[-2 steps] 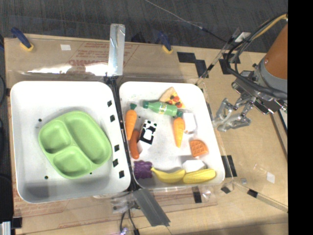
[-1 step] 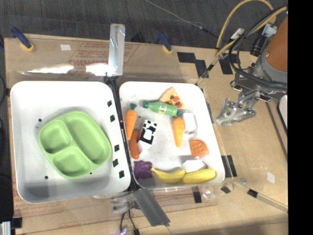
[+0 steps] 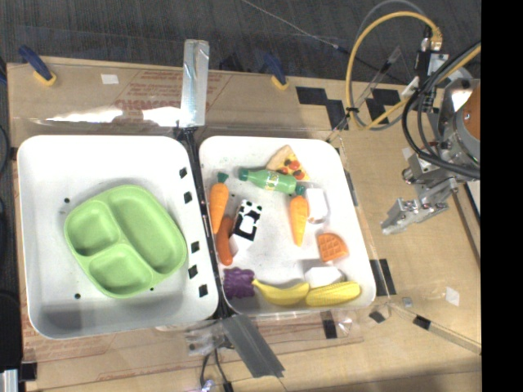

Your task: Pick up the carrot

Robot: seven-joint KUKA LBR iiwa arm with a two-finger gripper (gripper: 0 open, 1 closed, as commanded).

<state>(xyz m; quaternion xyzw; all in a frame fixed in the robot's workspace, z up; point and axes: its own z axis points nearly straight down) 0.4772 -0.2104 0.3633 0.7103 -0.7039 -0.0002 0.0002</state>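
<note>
Two carrots (image 3: 299, 216) in right bin (image 3: 347, 188), green bottle (image 3: 270, 180) between; pincer (image 3: 415, 207) outside, state unclear

Grey arm (image 3: 458, 129), black and yellow cables (image 3: 384, 64)

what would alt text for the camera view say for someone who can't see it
Two shallow white bins sit side by side: the right bin holds toy food including two orange plastic carrots, a green toy bottle and a yellow toy banana; the left bin holds a green divided plastic plate. The grey arm's end effector hangs outside the bins, right of them.
</note>
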